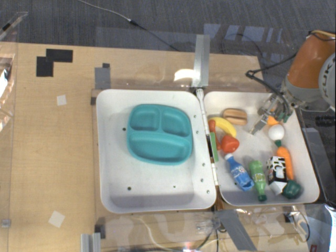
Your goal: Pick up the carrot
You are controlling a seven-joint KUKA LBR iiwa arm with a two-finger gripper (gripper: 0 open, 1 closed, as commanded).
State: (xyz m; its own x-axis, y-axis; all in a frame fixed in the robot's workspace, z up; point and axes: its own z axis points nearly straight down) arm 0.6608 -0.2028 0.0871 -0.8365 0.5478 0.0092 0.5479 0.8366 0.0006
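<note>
Near edge of right bin [315, 190]: dark green veg [292, 189] in the near right corner, cow-print carton [276, 170] just left of it, green bottle [258, 178] next, blue bottle [239, 172] further left. Carrot [285, 161] lies along the bin's right side, just beside the carton's right edge, leafy end toward the green veg, tip pointing away toward a white egg [276, 133]. Nothing is gripping the carrot.

Mid bin: red pepper [229, 143] near the divider, banana [226, 126] just behind it, thin green strip [213, 146] along the left wall.

Far part: hot dog bun [234, 116] behind the banana. Gripper [269, 115] hangs over the far right corner, fingers spread partly open, nothing between them; small orange piece [272, 121] sits just beside the fingertips, above the egg. Gripper is apart from the carrot, with the egg between them. Orange-banded arm [311, 62] comes in from the right.

Left bin [110, 156]: teal divided plate [159, 134] lying flat, toward the far half.

Bench [47, 156]: black marker shapes [53, 61] at far left, cable [131, 22] across the floor beyond.
</note>
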